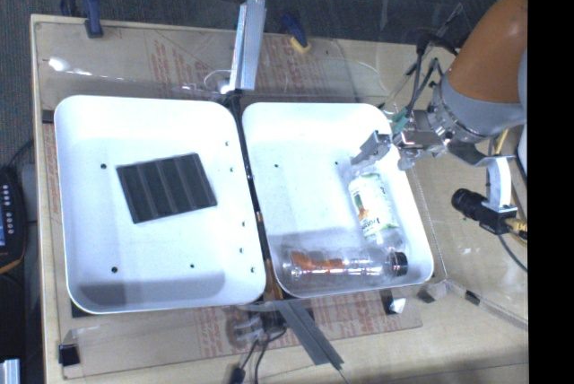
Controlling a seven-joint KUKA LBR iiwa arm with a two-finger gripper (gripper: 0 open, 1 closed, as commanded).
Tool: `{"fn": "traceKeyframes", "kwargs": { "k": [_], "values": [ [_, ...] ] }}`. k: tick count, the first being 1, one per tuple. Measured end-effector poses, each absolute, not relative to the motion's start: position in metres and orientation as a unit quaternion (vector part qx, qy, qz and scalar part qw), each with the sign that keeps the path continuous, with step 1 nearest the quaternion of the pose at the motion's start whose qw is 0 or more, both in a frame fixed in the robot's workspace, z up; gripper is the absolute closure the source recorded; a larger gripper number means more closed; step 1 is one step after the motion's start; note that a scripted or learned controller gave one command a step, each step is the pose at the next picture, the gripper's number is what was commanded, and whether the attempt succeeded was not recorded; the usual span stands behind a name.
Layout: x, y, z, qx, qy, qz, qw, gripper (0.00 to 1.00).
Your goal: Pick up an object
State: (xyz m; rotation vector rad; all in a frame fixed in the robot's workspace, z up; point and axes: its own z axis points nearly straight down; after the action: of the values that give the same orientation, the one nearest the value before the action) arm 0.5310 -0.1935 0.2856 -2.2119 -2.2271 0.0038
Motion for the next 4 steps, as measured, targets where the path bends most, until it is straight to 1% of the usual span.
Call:
{"fn": "traceKeyframes", "kwargs": {
  "k": [1,2,3,4],
  "values": [
    [0.553,-0.21,0.212,-0.66,-0.751,0.0011,0.002,0.0],
    [0.557,-0.209,0.179,-0.607,-0.795,0.0006,0.002,0.0],
    [0.554,-0.209,0.168,-0.596,-0.803,0.0006,0.002,0.0],
    [0.564,-0.211,0.17,-0.592,-0.806,0.0,-0.001,0.0]
  ]
}}
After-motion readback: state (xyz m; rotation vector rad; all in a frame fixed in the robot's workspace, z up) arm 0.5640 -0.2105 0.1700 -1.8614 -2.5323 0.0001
